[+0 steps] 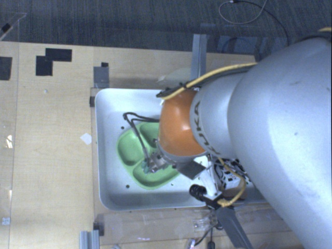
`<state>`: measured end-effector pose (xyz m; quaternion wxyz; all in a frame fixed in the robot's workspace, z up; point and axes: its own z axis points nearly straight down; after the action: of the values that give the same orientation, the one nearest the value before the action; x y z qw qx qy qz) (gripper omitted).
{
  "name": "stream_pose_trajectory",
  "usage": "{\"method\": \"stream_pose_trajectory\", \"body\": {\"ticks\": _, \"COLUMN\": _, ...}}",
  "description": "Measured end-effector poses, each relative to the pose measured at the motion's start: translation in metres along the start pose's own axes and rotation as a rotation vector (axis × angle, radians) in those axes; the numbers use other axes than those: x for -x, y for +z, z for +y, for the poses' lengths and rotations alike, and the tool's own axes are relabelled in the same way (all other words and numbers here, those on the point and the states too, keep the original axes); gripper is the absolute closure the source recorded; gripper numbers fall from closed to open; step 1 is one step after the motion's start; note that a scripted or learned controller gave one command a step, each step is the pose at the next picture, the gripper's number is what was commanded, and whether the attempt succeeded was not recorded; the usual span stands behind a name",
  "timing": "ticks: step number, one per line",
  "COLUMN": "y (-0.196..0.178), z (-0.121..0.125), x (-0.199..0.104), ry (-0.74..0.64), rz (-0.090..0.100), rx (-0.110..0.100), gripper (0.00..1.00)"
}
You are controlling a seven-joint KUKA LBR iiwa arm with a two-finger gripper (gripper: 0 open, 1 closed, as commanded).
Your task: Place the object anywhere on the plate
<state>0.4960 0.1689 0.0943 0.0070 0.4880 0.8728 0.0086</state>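
Hidden: arm (259, 134) covers most of your view of the green plate (129, 149) and white bin (109, 139).
Gripper (153, 165): over the plate; you can't tell its opening or hold.

The grey arm (259, 134) with its orange band (176, 123) reached over a white bin (106, 154) on the wooden surface (46, 154). Its end effector (153, 165) sat above a green sectioned plate (132, 149).

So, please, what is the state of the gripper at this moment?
Gripper: low over the green plate in the white bin; open or closed cannot be told.
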Motion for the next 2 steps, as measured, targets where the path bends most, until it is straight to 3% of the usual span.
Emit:
{"method": "stream_pose_trajectory", "body": {"ticks": 1, "y": -0.001, "z": 0.024, "x": -0.042, "ry": -0.070, "rz": -0.003, "rx": 0.001, "gripper": 1.00}}
{"method": "stream_pose_trajectory", "body": {"ticks": 2, "y": -0.001, "z": 0.003, "x": -0.007, "ry": 0.047, "rz": 0.002, "rx": 0.010, "gripper": 1.00}}
